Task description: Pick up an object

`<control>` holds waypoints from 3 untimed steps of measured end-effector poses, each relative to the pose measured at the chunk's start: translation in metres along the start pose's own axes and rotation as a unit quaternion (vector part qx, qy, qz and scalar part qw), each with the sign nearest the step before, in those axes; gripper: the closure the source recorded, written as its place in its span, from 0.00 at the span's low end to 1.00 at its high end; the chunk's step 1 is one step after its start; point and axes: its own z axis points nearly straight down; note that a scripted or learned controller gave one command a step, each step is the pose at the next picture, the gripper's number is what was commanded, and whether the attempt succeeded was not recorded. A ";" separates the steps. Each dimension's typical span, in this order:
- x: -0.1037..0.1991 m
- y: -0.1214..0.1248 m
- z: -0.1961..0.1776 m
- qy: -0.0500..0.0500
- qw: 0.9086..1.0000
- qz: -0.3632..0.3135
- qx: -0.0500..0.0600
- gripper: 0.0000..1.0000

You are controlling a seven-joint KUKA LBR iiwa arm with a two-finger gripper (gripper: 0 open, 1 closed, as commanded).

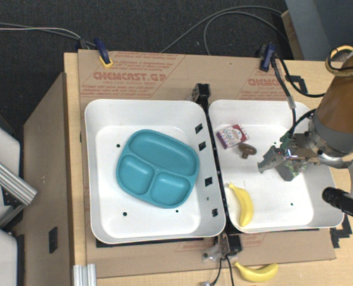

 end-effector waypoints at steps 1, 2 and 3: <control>0.006 -0.001 0.044 0.000 1.000 0.000 0.000 0.00; -0.002 0.003 0.094 0.000 1.000 0.000 0.000 0.00; -0.002 0.005 0.080 0.000 1.000 0.000 -0.003 1.00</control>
